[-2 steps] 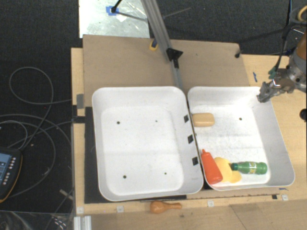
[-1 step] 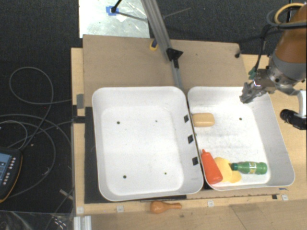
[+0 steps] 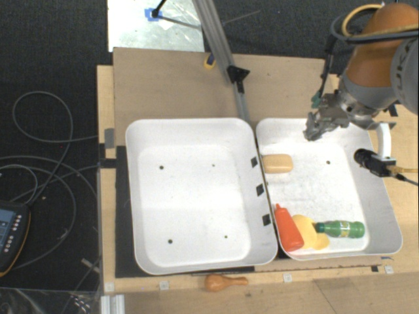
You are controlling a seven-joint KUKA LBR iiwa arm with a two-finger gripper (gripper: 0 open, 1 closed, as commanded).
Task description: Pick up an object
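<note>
Four objects lie in the right bin (image 3: 376,195): one tan block (image 3: 277,163) at 9 o'clock, and one red bottle (image 3: 288,227), one yellow piece (image 3: 309,231) and one green bottle (image 3: 340,228) grouped at 6. The gripper (image 3: 314,128) hangs at 12; whether its fingers are open or closed, I cannot tell. One left bin (image 3: 141,175) adjoins. One tan pear-shaped item (image 3: 224,281) rests on the worktop (image 3: 163,84).

- The left bin (image 3: 190,195) is seen with its whole floor open to approach from above.
- In the right bin (image 3: 327,175), the near end is crowded by an orange bottle (image 3: 288,228), a yellow object (image 3: 309,231) and a green bottle (image 3: 340,228); a tan block (image 3: 277,164) is lodged against the dividing wall.
- Open floor is left mid-bin, beneath the end effector (image 3: 316,128).
</note>
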